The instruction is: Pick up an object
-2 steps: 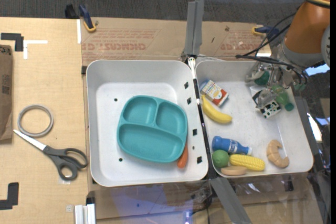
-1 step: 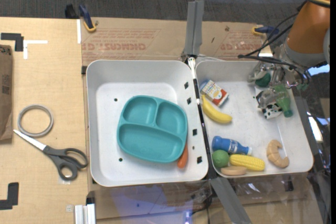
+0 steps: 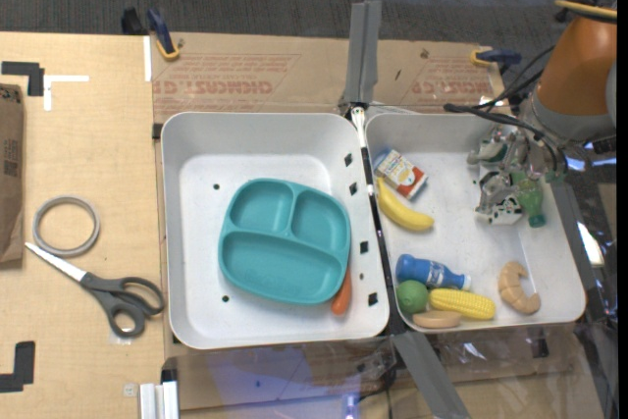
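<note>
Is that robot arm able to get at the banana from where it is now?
Probably yes. The banana lies in the open in the right bin, nothing on top of it, with bare floor between it and the end effector to its right.

bench left of bins: scissors (image 3: 106, 294) with grey handles, blades pointing up-left; tape roll (image 3: 66, 225) just above them, lying flat; brown paper bag (image 3: 10, 174) at the left edge. flattened cardboard (image 3: 257, 78) behind the bins with two blue clamps, (image 3: 162, 32) and (image 3: 497, 58), on its far edge
</note>
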`<state>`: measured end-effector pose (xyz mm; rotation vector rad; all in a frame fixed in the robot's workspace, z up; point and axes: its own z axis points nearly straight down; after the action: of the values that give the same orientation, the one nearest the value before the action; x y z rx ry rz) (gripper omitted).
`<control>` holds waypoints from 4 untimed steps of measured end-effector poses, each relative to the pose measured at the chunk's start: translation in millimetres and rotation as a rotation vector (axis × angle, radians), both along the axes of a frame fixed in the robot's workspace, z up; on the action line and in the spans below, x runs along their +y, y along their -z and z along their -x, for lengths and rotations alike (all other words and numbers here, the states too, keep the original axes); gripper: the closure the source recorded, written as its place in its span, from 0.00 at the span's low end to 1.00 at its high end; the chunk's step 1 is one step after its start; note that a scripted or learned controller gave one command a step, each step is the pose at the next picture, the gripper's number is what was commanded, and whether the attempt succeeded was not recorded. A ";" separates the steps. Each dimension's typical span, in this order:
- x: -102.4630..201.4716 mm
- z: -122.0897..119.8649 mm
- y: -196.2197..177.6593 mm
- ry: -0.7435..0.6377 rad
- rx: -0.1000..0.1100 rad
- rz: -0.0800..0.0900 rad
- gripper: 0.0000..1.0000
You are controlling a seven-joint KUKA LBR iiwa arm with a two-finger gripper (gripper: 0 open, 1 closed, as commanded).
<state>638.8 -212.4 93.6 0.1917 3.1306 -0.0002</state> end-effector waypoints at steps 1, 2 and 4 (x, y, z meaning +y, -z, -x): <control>119.6 21.9 0.4 0.226 0.002 -0.001 0.00; 49.7 44.9 0.8 0.148 0.002 0.000 0.00; 4.5 -13.6 -10.8 0.200 -0.006 0.001 1.00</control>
<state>652.4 -207.9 104.4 0.5023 3.0902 -0.0014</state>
